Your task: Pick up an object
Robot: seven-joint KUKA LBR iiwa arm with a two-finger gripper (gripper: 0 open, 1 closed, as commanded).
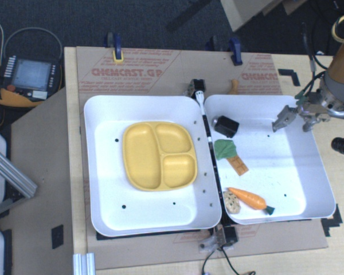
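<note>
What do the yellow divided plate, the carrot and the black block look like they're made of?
Yellow divided plate: looks like moulded plastic, smooth with a soft sheen on its rims. Carrot: probably a plastic toy, uniformly orange and slightly glossy. Black block: too dark to judge; matte, perhaps plastic or foam.

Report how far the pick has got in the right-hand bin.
Done: nothing lifted yet. The black block, green piece, tan strip and carrot all lie in the right bin. In hand: the gripper hangs over that bin's upper right, with nothing between its fingers. Left: move to an object, close on it, lift. The yellow tray sits in the left bin.
</note>
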